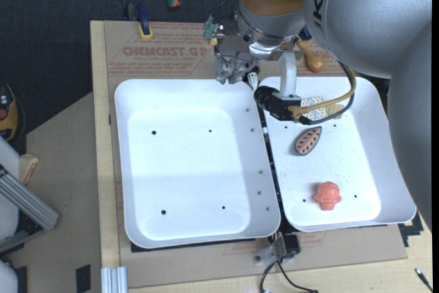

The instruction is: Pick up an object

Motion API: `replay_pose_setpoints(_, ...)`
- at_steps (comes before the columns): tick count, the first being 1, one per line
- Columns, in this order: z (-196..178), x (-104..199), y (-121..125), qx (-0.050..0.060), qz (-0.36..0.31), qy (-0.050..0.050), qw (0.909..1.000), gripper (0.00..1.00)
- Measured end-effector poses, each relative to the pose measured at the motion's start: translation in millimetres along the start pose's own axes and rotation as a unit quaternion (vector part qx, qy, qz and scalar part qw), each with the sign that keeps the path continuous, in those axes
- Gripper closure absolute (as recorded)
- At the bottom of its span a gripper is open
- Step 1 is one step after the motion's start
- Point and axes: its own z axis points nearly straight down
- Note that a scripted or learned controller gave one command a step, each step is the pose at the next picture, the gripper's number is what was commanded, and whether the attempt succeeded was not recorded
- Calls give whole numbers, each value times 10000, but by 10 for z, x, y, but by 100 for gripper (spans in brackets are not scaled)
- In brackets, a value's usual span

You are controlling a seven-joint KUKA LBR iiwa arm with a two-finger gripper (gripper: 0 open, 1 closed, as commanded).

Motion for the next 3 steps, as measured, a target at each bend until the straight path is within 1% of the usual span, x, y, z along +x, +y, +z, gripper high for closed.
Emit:
replay_pose_setpoints(1,-48,-418,-683,74,-5,-4,10000,100)
replay_pose_setpoints(2,-1097,241,-684,-25,-69,31,10000,100)
replay_pose_setpoints(3,-483,879,-642,77,-57,-4,10000,100)
